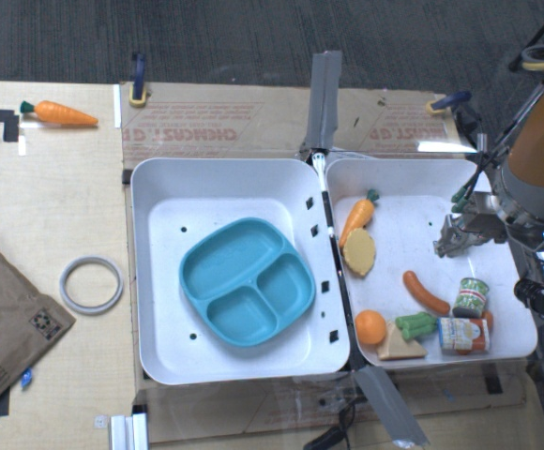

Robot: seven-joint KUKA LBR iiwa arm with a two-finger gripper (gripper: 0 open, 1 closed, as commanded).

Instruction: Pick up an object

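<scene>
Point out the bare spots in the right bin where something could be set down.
Right bin: bare floor along the far wall, beyond the carrot and gripper, and mid-bin between potato and sausage. The near edge, from orange to can, is crowded.

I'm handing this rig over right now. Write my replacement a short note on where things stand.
Gripper: above the right bin, nothing seen between its fingers; open or shut is unclear.
Right bin holds a carrot, potato, sausage, orange, a green piece and two small cans.
Left bin holds a blue divided tray.
Done: no pick yet.
Left: grasp and lift one object; the sausage lies nearest the gripper.
</scene>
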